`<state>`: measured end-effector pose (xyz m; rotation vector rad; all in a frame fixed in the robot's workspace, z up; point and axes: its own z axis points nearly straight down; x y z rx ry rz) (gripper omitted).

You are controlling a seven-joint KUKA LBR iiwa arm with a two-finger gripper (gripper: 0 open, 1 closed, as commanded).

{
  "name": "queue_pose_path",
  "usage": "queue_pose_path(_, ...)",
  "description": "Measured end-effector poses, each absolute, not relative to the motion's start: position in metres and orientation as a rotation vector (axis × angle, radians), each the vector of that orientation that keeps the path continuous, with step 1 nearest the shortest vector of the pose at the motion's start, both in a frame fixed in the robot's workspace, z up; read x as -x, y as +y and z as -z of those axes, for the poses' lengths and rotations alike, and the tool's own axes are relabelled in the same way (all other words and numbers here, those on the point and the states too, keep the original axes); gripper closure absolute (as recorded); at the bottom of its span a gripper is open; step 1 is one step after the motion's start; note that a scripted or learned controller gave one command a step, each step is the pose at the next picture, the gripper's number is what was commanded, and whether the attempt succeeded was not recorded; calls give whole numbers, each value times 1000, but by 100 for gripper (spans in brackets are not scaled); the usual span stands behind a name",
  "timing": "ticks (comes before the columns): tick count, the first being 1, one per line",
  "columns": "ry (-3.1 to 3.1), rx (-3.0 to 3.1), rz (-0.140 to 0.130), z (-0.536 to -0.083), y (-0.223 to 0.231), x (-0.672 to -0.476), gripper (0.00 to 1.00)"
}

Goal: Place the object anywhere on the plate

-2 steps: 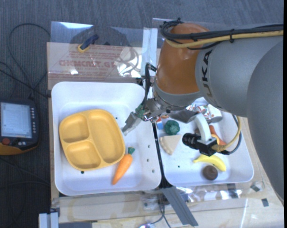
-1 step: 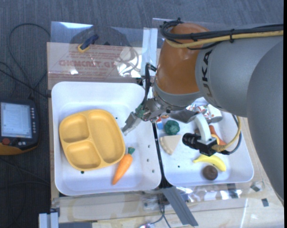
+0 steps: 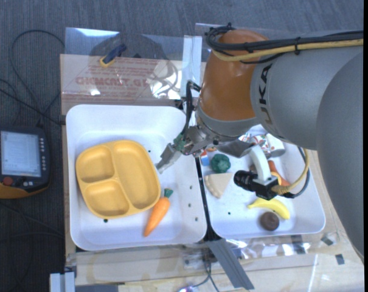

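from above, you see the gripper low over the left bin, just off the upper right edge of the yellow plate, and you cannot tell how it is set or whether it carries anything. the carrot lies on the bin floor touching the plate's lower right rim, not on the plate, with its green top pointing up and right. in the right bin you have a green ball, a pale wedge, a banana and a brown round piece beside the arm's black fitting.
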<state>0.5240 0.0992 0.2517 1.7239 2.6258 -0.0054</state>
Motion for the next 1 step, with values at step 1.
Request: queue_pose_path(1,2626,-1724,5,-252,99,-524,0)
